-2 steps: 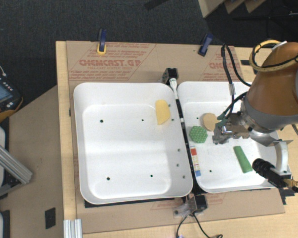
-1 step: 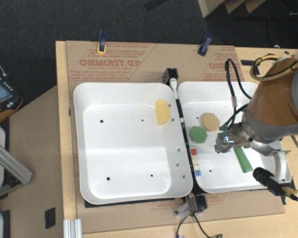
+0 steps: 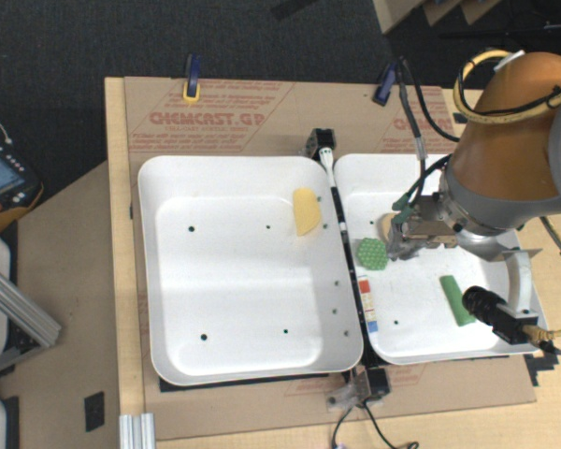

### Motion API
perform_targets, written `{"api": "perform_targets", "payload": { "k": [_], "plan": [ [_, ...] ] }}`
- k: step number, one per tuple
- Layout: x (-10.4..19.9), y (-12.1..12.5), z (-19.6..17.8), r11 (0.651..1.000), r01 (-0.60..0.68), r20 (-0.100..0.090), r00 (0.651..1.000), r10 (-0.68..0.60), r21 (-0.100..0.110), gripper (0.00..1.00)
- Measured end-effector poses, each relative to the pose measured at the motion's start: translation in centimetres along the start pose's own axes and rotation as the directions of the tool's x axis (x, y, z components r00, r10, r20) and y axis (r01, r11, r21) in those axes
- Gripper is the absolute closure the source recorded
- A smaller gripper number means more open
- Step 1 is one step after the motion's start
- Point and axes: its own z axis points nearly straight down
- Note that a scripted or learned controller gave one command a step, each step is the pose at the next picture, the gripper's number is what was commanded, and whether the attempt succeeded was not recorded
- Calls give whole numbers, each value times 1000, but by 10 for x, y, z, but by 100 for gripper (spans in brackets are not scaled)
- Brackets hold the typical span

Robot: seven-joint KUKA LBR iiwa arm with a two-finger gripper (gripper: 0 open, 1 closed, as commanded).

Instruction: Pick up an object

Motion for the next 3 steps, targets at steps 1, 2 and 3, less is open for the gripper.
{"api": "perform_targets", "payload": {
  "k": [1,2,3],
  "plan": [
    [-43,-4,88,1000,-12,1,1000,12,16,100],
    [-41,-2,74,1000,-8,2,1000,8,7,100],
    [-138,0,-149,1000,-13,9,1000,13,-12,100]
  ]
}}
